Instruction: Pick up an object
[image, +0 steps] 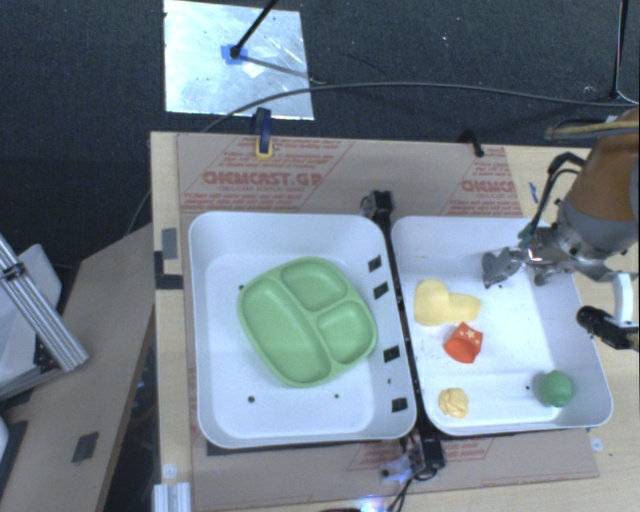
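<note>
The right bin (575, 300) holds several small objects. A pale yellow lump (436, 302) lies near its left wall, with an orange-red piece (463, 343) just below it. A small yellow item (454, 402) sits at the front edge and a green ball (554, 388) in the front right corner. My gripper (499, 266) reaches in from the right over the upper middle of this bin. It hangs above and to the right of the pale yellow lump, and nothing shows in its grip.
The left bin (225, 250) holds a green divided plate (305, 320). A black divider (392, 300) runs between the two bins. The arm's orange band (612, 180) and grey wrist stand over the right bin's far right side.
</note>
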